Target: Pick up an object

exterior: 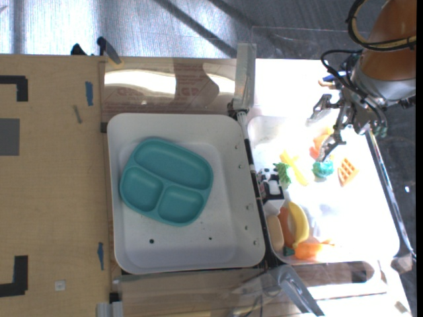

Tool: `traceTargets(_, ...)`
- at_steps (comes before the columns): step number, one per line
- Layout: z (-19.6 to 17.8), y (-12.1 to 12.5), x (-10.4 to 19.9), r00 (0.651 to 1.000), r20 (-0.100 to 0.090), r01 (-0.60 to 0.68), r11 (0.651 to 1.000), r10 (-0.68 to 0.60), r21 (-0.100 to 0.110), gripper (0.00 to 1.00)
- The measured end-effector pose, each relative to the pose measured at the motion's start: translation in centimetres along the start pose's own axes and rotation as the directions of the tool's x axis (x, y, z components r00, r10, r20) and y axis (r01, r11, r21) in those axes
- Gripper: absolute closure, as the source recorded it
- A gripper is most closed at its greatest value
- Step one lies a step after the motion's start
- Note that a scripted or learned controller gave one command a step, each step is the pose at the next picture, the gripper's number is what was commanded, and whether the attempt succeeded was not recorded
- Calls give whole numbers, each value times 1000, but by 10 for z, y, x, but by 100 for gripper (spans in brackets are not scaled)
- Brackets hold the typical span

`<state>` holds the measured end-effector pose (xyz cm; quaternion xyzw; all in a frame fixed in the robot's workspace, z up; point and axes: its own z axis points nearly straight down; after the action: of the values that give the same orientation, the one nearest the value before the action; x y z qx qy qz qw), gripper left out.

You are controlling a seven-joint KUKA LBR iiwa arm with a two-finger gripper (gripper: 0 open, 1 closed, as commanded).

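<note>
Judging by the 2 bins, nothing is lifted yet: the left bin [225, 144] carries a teal divided plate [166, 181], and the right bin [370, 243] keeps its small toys. The hand [334, 137] hangs released above a teal toy [323, 169] (glare blurs contact), so grasping and lifting remain.

Teal divided plate [166, 180] in left bin [125, 243], pincer [330, 144] above teal toy [323, 169]
</note>
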<state>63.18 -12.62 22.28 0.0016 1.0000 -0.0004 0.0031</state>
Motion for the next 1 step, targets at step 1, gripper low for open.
traceTargets(1,125,-9,3,988,4,-152,988,152,0,0)
